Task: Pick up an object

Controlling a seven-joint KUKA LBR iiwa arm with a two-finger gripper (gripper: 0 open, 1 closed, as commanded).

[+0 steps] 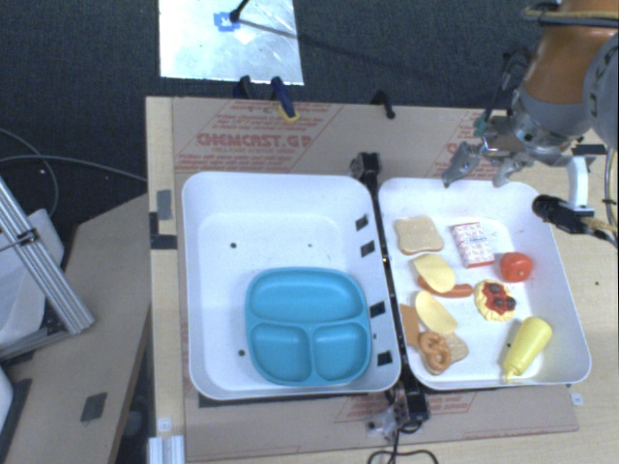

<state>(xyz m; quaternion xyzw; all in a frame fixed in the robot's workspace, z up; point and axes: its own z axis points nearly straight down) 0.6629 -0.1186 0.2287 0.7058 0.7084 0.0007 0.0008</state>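
Two bins sit side by side; the gripper hangs spread wide and holding nothing over the right bin's far rim, above the bread.

Two white bins sit on a tan worktop printed with faded red lettering. In the left bin lies a light blue divided plate. The right bin holds a pale brown bread slice, a small packet with a red and white pattern, a red tomato, yellow cheese slices, a yellow round piece topped with what may be red sauce, a yellow bottle and a brown pretzel. The arm is grey with an orange band, and the hand is grey.
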